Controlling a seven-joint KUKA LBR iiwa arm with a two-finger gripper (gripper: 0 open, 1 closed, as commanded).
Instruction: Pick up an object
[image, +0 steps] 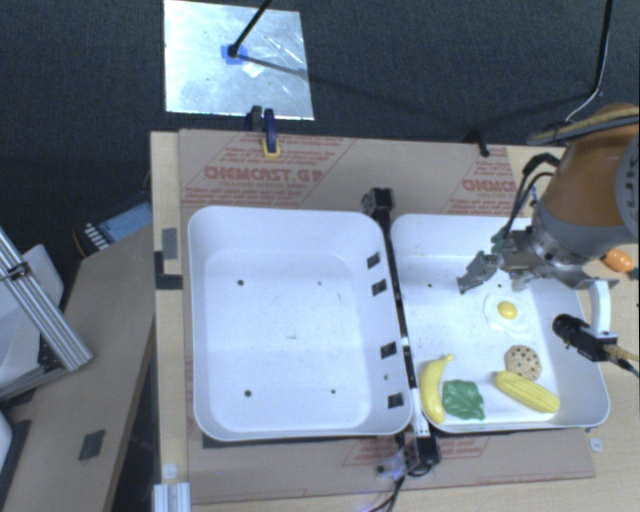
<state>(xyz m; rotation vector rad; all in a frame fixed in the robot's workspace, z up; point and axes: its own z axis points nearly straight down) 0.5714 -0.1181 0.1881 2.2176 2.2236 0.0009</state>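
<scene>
A brown board printed with red lettering covers the bench (300, 165), and on it sit two shallow white bins side by side. The left bin (215, 235) has a bare floor marked by a few small dark dots. The right bin (425, 240) holds five toy foods toward its near end: a fried egg (506, 311), a cookie (522, 361), a corn cob (527, 392), a banana (433, 389) and a green leafy piece (463, 400) touching the banana's right side. The arm reaches in from the right, and its gripper (478, 273) hangs over the right bin, just left of and above the egg; whether its fingers are spread or closed cannot be told, and nothing is seen between them.
</scene>
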